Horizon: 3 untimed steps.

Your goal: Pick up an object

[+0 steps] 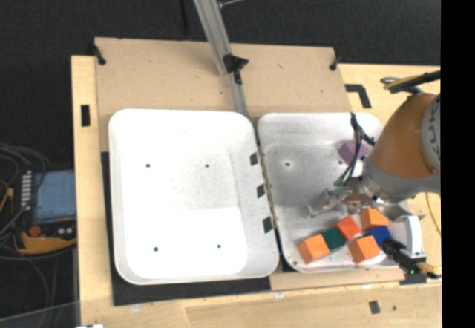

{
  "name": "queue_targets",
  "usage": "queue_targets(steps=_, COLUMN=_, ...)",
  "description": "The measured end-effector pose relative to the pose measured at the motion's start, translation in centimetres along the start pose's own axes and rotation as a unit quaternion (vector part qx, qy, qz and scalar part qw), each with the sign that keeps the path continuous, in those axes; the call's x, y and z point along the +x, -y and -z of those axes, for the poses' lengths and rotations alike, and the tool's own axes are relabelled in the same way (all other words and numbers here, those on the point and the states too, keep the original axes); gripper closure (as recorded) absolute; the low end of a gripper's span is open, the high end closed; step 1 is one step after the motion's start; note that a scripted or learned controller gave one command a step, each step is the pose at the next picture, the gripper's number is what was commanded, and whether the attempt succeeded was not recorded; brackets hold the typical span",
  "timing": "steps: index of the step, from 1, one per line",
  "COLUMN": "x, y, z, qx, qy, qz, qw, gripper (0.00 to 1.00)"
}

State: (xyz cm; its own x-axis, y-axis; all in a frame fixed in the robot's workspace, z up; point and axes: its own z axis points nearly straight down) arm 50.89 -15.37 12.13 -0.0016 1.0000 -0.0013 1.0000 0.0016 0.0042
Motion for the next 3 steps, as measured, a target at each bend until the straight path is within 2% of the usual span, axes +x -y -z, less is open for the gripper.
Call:
queue_targets(steps=1, x=0.0, y=-0.1, z=0.9, qx=-0.001, qy=-0.001, qz=-0.006, qw=1.0, gripper=1.0)
queue_targets(steps=2, x=0.8, y=-0.1, z=5.7, qx=-0.001, qy=0.0, qz=0.001, qw=1.0, gripper=1.0)
queue_targets(steps=3, x=0.7, y=-0.2, z=8.1, qx=0.0, qy=0.0, qz=0.002, qw=1.0, gripper=1.0)
